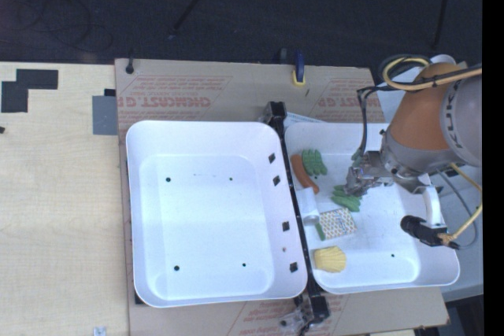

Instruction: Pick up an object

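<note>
My gripper [360,179] hangs low in the right bin [394,267], its tip just above a small green piece [346,198] lying near the bin's middle. Left of it lie an orange stick [303,172] and a green leafy toy [315,161] close to the bin's left wall. A speckled white and green block [336,225] sits below the green piece, and a yellow ridged object [330,258] rests near the front edge.
The left bin [153,161] stands beside the right one, parted by a black clamp rail [285,193]. The arm's orange band [421,118] and grey body crowd the right bin's far right side, with cables looping around.
</note>
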Available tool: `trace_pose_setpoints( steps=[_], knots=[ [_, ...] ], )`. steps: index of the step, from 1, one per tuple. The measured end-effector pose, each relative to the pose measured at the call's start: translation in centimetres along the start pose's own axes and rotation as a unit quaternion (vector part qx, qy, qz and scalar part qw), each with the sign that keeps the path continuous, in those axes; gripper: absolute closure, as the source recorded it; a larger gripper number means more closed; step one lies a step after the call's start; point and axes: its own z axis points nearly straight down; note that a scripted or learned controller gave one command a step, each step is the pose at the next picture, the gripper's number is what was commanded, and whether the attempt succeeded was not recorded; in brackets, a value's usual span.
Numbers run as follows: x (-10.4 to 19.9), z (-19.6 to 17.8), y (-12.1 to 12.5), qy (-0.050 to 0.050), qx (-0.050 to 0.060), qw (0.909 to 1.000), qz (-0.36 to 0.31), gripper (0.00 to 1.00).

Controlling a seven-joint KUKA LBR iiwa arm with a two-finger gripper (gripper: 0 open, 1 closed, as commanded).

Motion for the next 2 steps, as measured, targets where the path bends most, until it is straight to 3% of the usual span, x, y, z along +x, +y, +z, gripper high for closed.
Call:
trace_pose_setpoints(
  steps=[1,2],
  knots=[
    [1.5,-6.7,-11.0,0.002,0.005,1.0000,-0.003,1.00],
    [7.0,-10.9,-2.9,0.000,-0.002,1.0000,-0.008,1.00]
  ],
)
